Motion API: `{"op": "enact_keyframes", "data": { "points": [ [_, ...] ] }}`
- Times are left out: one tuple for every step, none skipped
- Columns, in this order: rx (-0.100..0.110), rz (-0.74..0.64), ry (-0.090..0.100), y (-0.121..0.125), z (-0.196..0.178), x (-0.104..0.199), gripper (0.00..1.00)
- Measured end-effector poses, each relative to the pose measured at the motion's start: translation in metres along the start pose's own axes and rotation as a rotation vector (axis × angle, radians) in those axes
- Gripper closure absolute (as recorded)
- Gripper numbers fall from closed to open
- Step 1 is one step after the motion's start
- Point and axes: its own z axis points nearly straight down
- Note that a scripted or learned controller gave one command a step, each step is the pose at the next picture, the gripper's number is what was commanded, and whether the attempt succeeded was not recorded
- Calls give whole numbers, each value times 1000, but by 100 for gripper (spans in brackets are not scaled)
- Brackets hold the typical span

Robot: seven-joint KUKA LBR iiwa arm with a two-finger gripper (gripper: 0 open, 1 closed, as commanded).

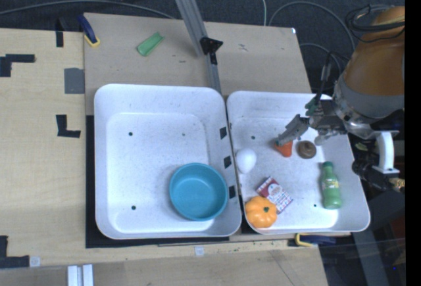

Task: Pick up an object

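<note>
The arm point(375, 74) is reaching in from the right edge of the scene, its orange and grey body bulking over the far right corner of the right bin point(263, 104), and its wrist is angling down and to the left over the bin's floor. The end effector point(289, 137) is hanging low over the middle of that bin, one dark finger slanting down toward a small orange-red piece point(284, 149) that is lying right at its tip; whether the fingers are spread or pressed together cannot be told, and nothing is showing clearly between them. Just to the right of that piece a brown round thing point(306, 150) is sitting on the bin floor. Nearer and to the right, a green bottle point(330, 185) is lying close to the bin's right wall. A white egg point(246, 160) is resting by the left wall, a red and white packet point(273, 194) is lying nearer the front, and an orange pumpkin point(262, 212) is touching the packet's near left corner by the front rim. In the left bin point(131, 107), a blue bowl point(198, 190) is standing upright in the near right corner. On the tabletop point(118, 61) beyond the bins, a green block point(149, 44) is lying alone.
</note>
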Motion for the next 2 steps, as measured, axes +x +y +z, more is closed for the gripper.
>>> {"op": "enact_keyframes", "data": {
  "points": [
    [0, 0, 0, 0, 0, 0, 0],
    [4, 1, 0, 4, 45, 4, 0]
  ]
}}
